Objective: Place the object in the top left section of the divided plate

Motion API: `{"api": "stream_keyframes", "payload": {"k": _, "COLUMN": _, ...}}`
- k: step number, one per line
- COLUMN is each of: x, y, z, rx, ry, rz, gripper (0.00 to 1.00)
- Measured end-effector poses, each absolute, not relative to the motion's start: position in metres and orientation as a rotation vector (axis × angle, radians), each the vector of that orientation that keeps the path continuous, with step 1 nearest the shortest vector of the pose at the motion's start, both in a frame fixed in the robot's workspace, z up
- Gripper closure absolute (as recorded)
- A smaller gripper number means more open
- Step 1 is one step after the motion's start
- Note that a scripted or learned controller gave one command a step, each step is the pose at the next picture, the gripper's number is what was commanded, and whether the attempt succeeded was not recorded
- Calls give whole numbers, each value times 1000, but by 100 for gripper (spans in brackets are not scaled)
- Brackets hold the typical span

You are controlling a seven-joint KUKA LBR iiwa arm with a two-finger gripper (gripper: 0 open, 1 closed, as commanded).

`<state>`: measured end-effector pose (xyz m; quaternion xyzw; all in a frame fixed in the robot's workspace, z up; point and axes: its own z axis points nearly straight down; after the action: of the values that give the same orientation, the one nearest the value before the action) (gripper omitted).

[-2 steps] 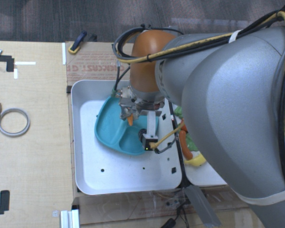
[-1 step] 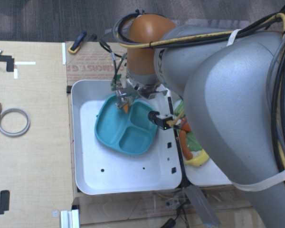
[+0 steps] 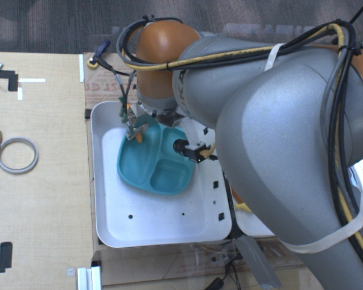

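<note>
A teal divided plate (image 3: 154, 162) lies tilted in the upper half of the left white bin (image 3: 157, 225). My gripper (image 3: 133, 127) hangs over the plate's top left section, coming down from the orange-banded wrist (image 3: 160, 47). A small orange object (image 3: 138, 138) shows right at the gripper's tip, just above or on that section; whether it is held is too small to tell. The arm's big grey body hides the plate's upper right edge.
The arm covers most of the right bin (image 3: 254, 222), where a yellow bit (image 3: 242, 208) peeks out. A grey tape ring (image 3: 17, 154) lies on the wooden bench to the left. The left bin's floor below the plate is bare white.
</note>
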<state>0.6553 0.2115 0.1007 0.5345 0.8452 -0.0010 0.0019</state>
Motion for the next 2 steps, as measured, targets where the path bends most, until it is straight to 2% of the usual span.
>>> {"api": "stream_keyframes", "payload": {"k": 1, "x": 663, "y": 215, "z": 103, "rx": 1367, "ry": 2820, "rz": -3, "gripper": 100}}
{"api": "stream_keyframes", "payload": {"k": 2, "x": 594, "y": 220, "z": 95, "rx": 1189, "ry": 2908, "rz": -2, "gripper": 100}}
